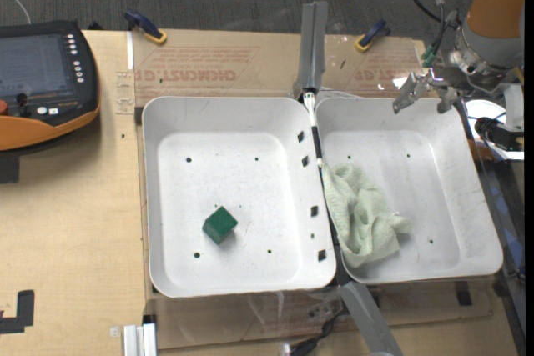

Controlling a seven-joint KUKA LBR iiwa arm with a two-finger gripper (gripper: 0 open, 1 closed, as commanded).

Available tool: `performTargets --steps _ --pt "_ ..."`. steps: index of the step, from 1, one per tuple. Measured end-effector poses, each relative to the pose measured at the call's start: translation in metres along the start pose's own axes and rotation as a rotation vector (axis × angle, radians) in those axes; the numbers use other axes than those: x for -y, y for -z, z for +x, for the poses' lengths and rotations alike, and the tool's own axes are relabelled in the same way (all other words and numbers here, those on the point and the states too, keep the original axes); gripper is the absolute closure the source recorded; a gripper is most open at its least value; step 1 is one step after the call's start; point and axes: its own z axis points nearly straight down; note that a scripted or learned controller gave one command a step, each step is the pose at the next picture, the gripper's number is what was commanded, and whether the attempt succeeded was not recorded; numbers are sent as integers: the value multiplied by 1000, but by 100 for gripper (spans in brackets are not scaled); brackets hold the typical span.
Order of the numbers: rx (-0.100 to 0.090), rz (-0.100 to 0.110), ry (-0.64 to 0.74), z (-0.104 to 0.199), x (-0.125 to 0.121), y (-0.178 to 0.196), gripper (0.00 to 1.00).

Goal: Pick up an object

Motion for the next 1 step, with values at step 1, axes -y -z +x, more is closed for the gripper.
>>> performTargets --steps 1 --pt "1 -5 111 28 -12 -132 0"
